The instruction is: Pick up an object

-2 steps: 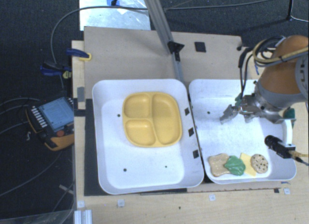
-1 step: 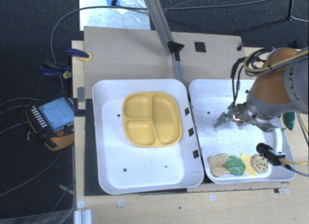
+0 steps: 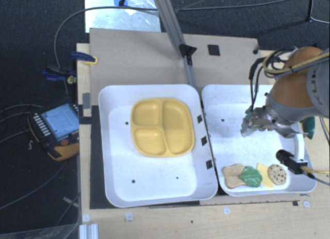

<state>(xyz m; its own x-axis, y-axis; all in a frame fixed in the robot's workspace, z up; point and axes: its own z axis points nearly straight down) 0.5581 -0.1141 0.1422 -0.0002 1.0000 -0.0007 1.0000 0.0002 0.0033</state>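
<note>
Nearest to me, along the near edge of the right bin (image 3: 214,99), sits a little row of play food. Going left to right: a tan bread-shaped piece (image 3: 233,175), a green leafy piece (image 3: 251,176) overlapping it, a yellow wedge (image 3: 264,173) tucked just behind, and a round speckled cookie (image 3: 277,173) at the right end. Any of these could be the thing to pick up, and they all touch or crowd one another.

Stepping back to the left bin (image 3: 111,130), a yellow divided plate (image 3: 163,127) lies in its far half, with nothing visible in its compartments.

Over the right bin, the grey arm comes in from the right, and its gripper (image 3: 251,124) hangs above the bare middle of the bin, well apart from the food row and farther from me. From this angle the end of the gripper is a dark blur against the wrist, so I cannot tell how it is set, and I see nothing in it.

What worries me is the crowding. If the gripper comes down on that cluster, it may catch two pieces at once or nudge one aside. The pieces also lie tight against the near wall, so a descent there could strike the rim. The flat shapes look hard to pinch.
</note>
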